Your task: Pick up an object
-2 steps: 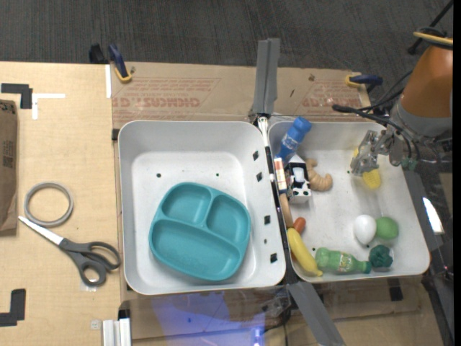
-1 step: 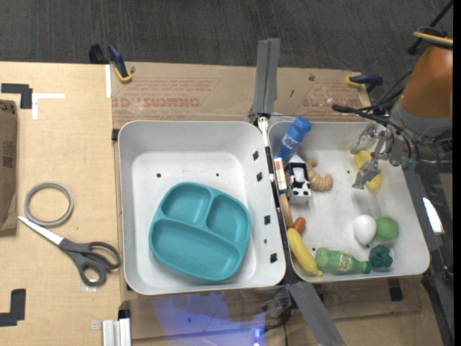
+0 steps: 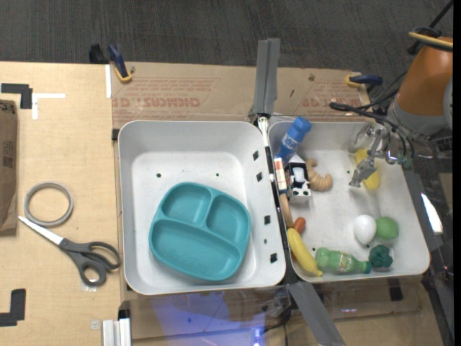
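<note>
I see the left bin [image 3: 137, 150] taking the middle of my view, with a teal divided plate [image 3: 199, 230] lying toward its 6 o'clock side. The right bin [image 3: 338, 207] sits touching it at 3 o'clock. The arm [image 3: 425, 85] comes in from 2 o'clock, orange band up top, and its gripper [image 3: 366, 166] hangs over the right bin's 1 o'clock corner. Whether the claw is open or closed, or has anything in it, I cannot tell from here; a yellow object [image 3: 371, 181] lies just beside its tip.

Inside the right bin, a green bottle [image 3: 341, 260] lies flat along the 6 o'clock wall, a banana [image 3: 302, 251] just beside it at 7 o'clock. A blue bottle [image 3: 293, 136] leans at 11 o'clock. A white egg [image 3: 365, 228] and a green ball [image 3: 387, 228] touch at 4 o'clock, with broccoli [image 3: 381, 256] near below them. A toy cow [image 3: 299, 180] stands at 9 o'clock.

Scissors [image 3: 75, 249] and a tape ring [image 3: 48, 202] lie on the bench at far 9 o'clock.
</note>
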